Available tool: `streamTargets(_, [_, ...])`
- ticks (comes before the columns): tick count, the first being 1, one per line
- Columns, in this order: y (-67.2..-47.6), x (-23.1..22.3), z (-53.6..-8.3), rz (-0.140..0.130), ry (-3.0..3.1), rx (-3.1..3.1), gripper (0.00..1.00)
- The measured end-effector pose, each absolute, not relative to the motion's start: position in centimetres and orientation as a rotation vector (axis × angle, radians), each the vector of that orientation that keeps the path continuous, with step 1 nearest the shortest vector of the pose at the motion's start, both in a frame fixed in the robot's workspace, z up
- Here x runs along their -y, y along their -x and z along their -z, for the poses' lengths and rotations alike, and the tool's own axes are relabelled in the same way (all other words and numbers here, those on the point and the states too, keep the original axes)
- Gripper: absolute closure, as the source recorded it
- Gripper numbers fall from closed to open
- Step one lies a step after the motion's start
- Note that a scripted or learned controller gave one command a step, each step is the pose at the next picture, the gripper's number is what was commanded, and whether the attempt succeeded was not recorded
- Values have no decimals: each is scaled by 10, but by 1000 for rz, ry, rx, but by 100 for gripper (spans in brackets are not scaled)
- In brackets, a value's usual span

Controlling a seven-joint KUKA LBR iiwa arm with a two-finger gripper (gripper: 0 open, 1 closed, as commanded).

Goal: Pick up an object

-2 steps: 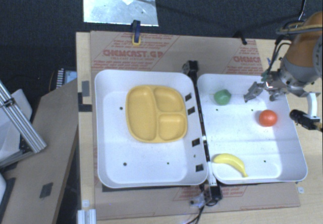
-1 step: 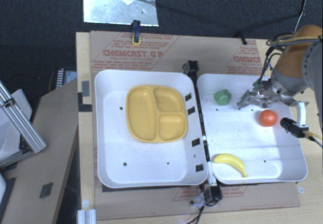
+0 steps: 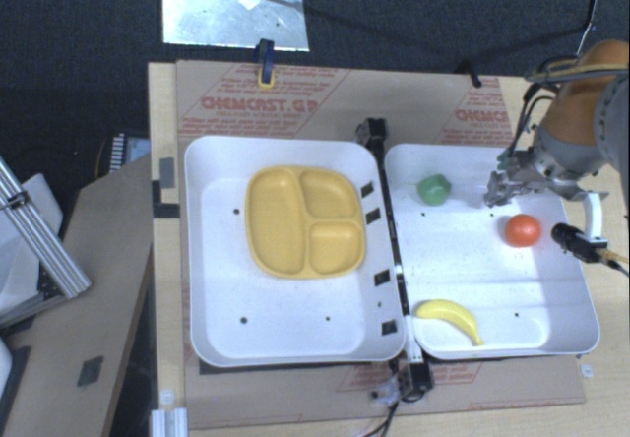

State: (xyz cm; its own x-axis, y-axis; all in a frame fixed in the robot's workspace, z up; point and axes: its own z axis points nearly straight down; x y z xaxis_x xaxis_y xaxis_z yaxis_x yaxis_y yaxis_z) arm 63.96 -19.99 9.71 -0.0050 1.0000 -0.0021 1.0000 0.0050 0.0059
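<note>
The right bin holds three objects. A green round object lies near its far left part. Toward the right side sits a red-orange tomato-like ball. A yellow banana lies near the front edge. My gripper hangs over the far right part of this bin, between the green object and the red ball, just up-left of the ball. Nothing shows between its fingers, and I cannot make out how they stand.
The left bin contains a yellow divided plate. A black clip strip runs between the two bins. The orange-banded arm enters from the right, with cables and a black part over the bin's right rim.
</note>
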Motion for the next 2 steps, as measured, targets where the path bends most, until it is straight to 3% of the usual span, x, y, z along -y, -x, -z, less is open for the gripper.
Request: streamTargets(2, [-658,205,-199,-6,-2208,-2222,100])
